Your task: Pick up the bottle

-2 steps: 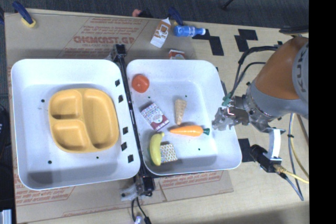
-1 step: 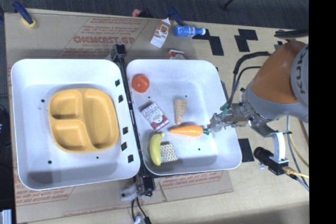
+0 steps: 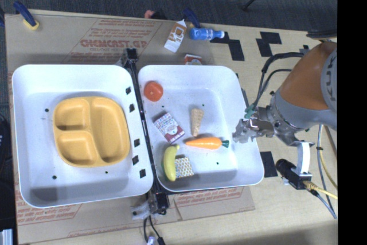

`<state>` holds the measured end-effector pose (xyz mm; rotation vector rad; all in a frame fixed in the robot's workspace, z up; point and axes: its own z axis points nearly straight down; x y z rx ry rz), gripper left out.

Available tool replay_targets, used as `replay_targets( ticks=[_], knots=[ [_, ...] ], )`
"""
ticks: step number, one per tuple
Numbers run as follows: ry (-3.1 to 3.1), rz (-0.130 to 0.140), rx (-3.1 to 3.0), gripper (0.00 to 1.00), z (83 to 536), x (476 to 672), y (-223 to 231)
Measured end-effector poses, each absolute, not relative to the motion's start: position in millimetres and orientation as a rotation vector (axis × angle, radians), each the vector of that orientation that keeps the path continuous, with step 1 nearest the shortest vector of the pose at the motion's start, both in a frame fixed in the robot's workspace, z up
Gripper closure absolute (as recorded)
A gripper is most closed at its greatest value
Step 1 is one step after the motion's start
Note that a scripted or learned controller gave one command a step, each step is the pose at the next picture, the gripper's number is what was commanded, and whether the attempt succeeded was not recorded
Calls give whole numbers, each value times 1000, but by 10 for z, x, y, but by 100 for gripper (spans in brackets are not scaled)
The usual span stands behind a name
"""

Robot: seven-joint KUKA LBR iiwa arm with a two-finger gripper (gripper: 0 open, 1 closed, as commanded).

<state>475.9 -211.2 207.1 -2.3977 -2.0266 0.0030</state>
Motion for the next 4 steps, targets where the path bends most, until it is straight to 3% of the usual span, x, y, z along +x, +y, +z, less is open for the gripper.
replay_targets(
  ticks=[1,4],
  knots=[
    [-2100,2,-2329,100,1843,4760,-2048],
    [-2165,2,-2268,100,1978,4760,-2055]
  ],
)
